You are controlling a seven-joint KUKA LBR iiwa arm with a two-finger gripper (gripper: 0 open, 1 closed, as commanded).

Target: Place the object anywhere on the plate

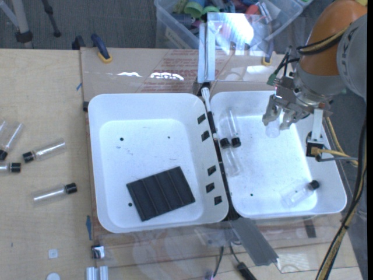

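1. Sitting side by side on the counter, two shallow white bins meet at a black divider strip that carries several black clips.
2. To the left of that divider, the left bin holds a dark ribbed plate, lying flat and turned at a slant in the near part of the bin.
3. To the right of the divider, the right bin holds clear vials with black caps: a pair just beside the divider, another clear one nearer the camera along it, and one vial well away from the divider, near the bin's near right corner.
4. The pincer hangs over the far part of the right bin, well apart from the divider; a clear vial-like thing seems to sit at its tips, but whether it is clenched on it cannot be told.
5. The grey arm with its orange band comes in beyond the right bin, with cables trailing down past that bin's right edge.
6. Well to the left of the divider, on the bare wooden counter, several more capped vials lie scattered.
7. Behind the divider stands a clear tub of coloured toys, and a grey floor shows beyond it.
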